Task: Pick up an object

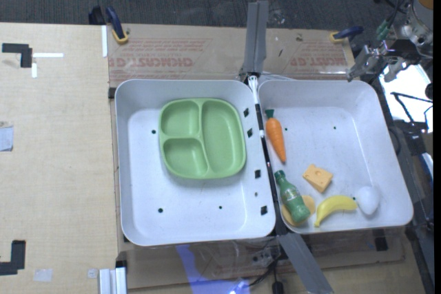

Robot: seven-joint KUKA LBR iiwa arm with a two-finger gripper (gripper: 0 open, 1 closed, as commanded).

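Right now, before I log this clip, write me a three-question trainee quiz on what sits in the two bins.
1. True or false: the green plate lies in the left bin.
2. What lies nearest the banana? A) carrot B) white egg C) plate
3. Fill in: the cheese wedge sits in the ____ bin.

Key: 1 true; 2 B; 3 right.
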